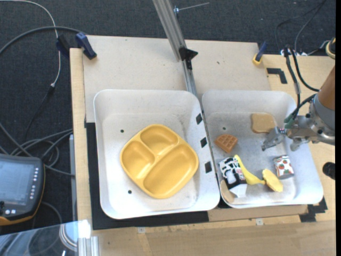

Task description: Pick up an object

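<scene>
**Gripper low over the right bin, nothing between its fingers**

Fingers (273, 137) of the gripper (277, 138) stand spread apart above the right bin's floor, and no object sits between them. They point leftward, with bare white floor under and around the tips. The gripper body sits just right of them, and the grey arm (326, 106) runs off toward the right edge.

Nearest the fingertips is a tan toast slice (262, 122), lying flat just up and left of them, apart from them. Below the gripper a small carton (284, 167) with red and green print lies on the floor near the right wall, also apart from the fingers. Farther left, a brown waffle (227, 142) rests flat, well clear of the gripper.

Along the front of the right bin (250, 96) lies a cluster: a yellow banana (246, 173) lies slantwise, its upper end touching a black-and-white item (230, 169), with a yellow piece (274, 182) just beside the banana's lower right end. A pale beige object (228, 194) shows at the front-left corner, partly under the black-and-white item.

The left bin (106, 116) holds a yellow divided plate (159, 160) with three compartments, lying near its middle. Both bins sit side by side on a bench (133, 63). A metal pole (169, 20) slants down to the seam between the bins. A dark pendant (18, 188) with a screen lies on the floor to the far left, with cables (32, 33) nearby.
</scene>
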Controlling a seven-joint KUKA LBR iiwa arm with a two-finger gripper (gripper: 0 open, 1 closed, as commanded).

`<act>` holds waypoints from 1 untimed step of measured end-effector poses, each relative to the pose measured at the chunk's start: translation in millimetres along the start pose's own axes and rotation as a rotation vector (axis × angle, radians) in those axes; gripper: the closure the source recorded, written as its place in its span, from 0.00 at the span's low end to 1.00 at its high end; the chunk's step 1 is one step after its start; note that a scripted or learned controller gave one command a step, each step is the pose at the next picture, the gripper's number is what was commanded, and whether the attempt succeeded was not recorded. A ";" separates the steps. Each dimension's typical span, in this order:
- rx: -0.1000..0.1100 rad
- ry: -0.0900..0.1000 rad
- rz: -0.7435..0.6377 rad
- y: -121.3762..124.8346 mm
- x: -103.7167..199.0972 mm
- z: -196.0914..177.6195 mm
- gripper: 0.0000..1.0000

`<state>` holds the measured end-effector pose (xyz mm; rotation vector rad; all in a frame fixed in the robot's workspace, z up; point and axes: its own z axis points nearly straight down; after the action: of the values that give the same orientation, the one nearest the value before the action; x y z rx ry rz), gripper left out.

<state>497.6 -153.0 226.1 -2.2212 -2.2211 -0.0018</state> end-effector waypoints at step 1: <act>0.008 0.003 -0.005 35.4 52.7 101.7 0.00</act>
<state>533.1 -100.1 124.5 -2.2096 -2.2210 0.0039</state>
